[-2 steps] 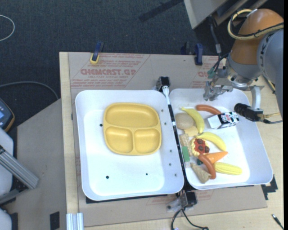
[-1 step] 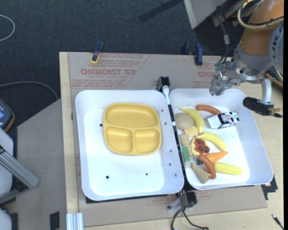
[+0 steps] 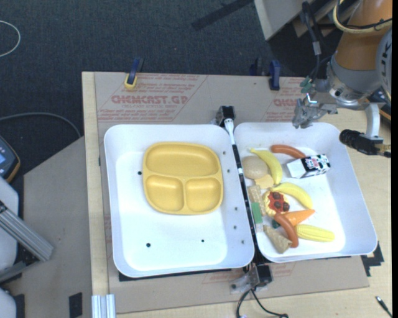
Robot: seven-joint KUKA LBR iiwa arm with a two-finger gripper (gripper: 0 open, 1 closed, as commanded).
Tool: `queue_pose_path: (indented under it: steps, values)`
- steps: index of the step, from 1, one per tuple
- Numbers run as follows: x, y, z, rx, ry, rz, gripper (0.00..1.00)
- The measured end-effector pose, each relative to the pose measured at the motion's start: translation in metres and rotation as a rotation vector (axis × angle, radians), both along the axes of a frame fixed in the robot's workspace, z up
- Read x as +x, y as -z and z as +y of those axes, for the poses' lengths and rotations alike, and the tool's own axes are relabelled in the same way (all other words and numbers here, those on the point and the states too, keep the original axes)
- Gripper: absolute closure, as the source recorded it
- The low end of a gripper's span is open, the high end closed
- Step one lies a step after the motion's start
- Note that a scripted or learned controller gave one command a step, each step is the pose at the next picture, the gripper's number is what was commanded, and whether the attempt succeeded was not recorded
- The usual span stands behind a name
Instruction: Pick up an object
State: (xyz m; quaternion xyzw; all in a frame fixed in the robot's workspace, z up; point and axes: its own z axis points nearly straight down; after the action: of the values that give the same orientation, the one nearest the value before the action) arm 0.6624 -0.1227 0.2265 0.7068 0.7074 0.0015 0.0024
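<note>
- Hanging above the far rim of the right bin (image 3: 357, 205), my gripper (image 3: 305, 118) sits at about one o'clock in the view, with nothing between its fingers; whether they are spread or pressed together I cannot tell at this size.
- My grey wrist and its orange band (image 3: 367, 18) rise toward the top right corner.
- Below me, toward six o'clock, the right bin carries the pile I could pick from: a sausage (image 3: 288, 150) nearest me, a small black and white toy car (image 3: 309, 166) just beside it, a banana (image 3: 268, 163) touching a pale round bun (image 3: 254, 166).
- Further toward six o'clock lie a second banana (image 3: 295, 194), an orange carrot (image 3: 295, 217), a yellow corn cob (image 3: 316, 233) and a pizza slice (image 3: 277, 202), all crowded together.
- At nine o'clock from that pile, the left bin (image 3: 124, 236) bears a yellow divided plate (image 3: 183, 177), lying flat in the bin's far half.
- Both bins rest on a brown board (image 3: 186, 96) printed with red lettering, held by a yellow clamp (image 3: 131, 76) at eleven o'clock and a blue clamp (image 3: 274, 73) at twelve.
- Around the board lies dark carpet (image 3: 93, 31), with a thin cable (image 3: 37, 115) trailing at nine o'clock.
</note>
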Motion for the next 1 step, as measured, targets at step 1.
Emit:
queue_pose_path:
  steps: [1]
  values:
    - [-0.0211,-0.0020,0.0442,0.003,-0.004,0.008,1.00]
